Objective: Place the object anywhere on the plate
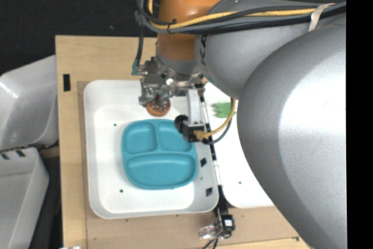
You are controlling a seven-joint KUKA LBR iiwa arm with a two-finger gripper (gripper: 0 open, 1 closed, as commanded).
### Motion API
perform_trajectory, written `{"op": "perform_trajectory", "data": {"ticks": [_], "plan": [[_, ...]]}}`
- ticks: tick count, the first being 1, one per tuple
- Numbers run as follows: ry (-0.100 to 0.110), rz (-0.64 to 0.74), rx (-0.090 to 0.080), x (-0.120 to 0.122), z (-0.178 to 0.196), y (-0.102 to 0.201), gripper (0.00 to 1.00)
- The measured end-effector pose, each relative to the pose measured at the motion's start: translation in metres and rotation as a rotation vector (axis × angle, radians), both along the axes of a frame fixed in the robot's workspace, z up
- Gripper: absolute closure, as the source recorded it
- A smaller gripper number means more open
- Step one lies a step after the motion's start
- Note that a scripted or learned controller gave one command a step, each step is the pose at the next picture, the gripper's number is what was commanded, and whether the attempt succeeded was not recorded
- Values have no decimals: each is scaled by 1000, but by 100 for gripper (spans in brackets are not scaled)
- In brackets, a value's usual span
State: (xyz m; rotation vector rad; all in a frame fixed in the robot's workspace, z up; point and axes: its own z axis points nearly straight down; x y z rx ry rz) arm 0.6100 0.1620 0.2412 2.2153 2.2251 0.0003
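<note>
A teal plate [156, 154] with three compartments lies in the left white bin [102, 148]. My gripper [156, 103] hangs just beyond the plate's far edge, over the bin floor. A small round brown object [157, 107] sits at the fingertips, and it looks held between them. The grey arm with its orange band [186, 6] covers the upper part of the gripper.
The right white bin [239, 183] is mostly hidden by the arm; a small green item [221, 108] shows at its far left part. A cable [218, 125] loops down beside the gripper. The wooden bench [70, 55] surrounds the bins.
</note>
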Motion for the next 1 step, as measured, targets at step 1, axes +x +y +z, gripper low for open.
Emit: {"op": "perform_trajectory", "data": {"ticks": [1], "plan": [[1,1,-1,0,0,0,0]]}}
